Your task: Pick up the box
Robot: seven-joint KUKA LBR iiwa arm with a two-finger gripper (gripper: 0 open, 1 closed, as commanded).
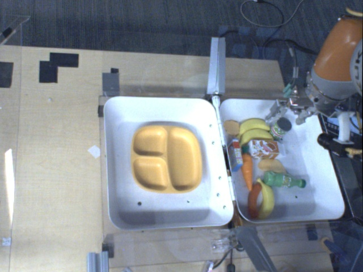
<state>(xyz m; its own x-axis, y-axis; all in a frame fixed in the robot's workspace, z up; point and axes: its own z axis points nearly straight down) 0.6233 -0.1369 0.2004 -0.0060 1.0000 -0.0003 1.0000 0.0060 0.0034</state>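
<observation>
The grey arm with its orange band reaches in from the right, its claw pointing down.

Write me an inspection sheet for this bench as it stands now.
Surface: wooden bench bearing two white bins, left bin and right bin.
Job's things: box, red and white, in the right bin among the toy food.
Clutter: yellow divided tray in the left bin; bananas, carrot, green bottle beside the box.
Grippers: tool over the right bin's far edge, holding nothing visible.
Cables: black cable looped on the floor.
Surroundings: dark carpet.
</observation>
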